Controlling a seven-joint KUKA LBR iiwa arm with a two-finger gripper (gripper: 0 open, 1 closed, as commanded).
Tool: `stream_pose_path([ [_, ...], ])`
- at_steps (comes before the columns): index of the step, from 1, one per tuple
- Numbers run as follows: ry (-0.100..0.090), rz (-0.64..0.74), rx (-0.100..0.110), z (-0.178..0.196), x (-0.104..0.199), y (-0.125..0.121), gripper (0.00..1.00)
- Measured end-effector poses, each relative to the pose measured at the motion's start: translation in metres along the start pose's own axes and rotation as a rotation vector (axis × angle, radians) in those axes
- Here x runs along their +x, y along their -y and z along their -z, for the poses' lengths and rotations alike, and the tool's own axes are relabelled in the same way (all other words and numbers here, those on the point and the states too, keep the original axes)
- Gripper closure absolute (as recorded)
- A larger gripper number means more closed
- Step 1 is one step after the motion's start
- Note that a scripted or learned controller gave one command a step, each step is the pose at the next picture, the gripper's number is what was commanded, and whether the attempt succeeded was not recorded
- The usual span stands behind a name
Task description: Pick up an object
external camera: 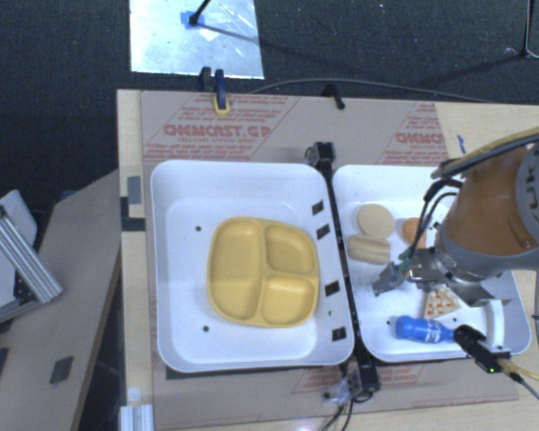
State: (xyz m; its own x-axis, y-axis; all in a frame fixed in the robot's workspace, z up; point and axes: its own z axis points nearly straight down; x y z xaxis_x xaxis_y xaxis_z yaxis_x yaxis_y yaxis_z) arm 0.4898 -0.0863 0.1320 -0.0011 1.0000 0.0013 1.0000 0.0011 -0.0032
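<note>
The right bin holds several objects. A round beige biscuit lies near its left wall, with a tan bread roll just in front of it. An orange piece sits to their right, partly hidden by cables. A pizza slice and a blue bottle lie near the front. My gripper hangs low in the middle of this bin, just right of the roll and above the bottle. Nothing shows in its grasp.
The left bin holds a yellow divided plate. A black divider with clips runs between the bins. The grey arm with its orange band covers the right bin's right side.
</note>
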Motion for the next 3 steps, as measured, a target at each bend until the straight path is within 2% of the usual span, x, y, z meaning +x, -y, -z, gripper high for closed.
stream_pose_path([
  [1, 0.0, -0.001, -0.002, -0.05, 0.0, 0.0, 0.0],
  [2, 0.0, 0.001, -0.006, -0.037, 0.0, -0.002, 1.0],
  [3, 0.003, 0.001, -0.009, 0.01, -0.008, -0.007, 1.0],
])
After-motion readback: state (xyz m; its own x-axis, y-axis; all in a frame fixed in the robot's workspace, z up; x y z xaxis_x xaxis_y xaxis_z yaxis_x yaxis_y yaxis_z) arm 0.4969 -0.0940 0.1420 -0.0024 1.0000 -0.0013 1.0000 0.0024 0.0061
